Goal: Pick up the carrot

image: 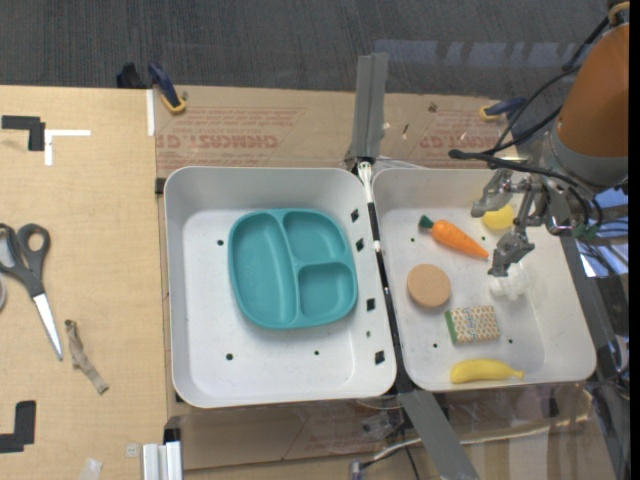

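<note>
The orange carrot (457,237) with its green top lies on a slant in the upper middle of the right bin (560,358). My gripper (492,236) hovers just to the right of the carrot's thin end, fingers spread apart, open. No object is held between them. A small yellow piece (498,218) shows on the bin floor behind the fingers.
In the right bin lie a round tan disc (429,286), a patterned cracker block (472,324), a yellow banana (485,372) and a small white item (511,287). The left bin (190,298) holds a teal divided plate (294,267). Scissors (32,273) rest on the bench at left.
</note>
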`<state>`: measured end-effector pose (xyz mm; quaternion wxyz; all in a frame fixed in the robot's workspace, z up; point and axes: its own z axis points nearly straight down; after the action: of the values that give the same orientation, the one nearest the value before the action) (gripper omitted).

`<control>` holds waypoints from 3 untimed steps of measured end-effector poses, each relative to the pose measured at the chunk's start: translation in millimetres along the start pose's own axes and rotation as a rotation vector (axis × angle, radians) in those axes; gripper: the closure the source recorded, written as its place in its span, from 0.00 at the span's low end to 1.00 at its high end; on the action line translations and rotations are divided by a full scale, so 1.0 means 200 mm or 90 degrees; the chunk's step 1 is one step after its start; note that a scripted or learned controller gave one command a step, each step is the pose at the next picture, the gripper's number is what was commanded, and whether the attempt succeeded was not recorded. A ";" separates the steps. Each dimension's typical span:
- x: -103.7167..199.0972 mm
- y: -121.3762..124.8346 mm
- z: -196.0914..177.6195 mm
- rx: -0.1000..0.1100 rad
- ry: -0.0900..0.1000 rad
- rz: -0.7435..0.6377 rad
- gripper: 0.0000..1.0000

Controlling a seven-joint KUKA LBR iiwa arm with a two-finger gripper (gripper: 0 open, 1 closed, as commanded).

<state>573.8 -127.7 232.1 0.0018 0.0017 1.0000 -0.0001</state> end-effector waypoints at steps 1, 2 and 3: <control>-0.09 -0.09 0.69 0.000 -0.001 0.135 0.00; -0.26 -0.11 0.69 0.001 -0.001 0.115 0.00; -0.27 -0.10 0.64 0.001 -0.006 0.113 1.00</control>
<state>628.1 -147.8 104.9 0.0062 0.0901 0.9959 -0.0010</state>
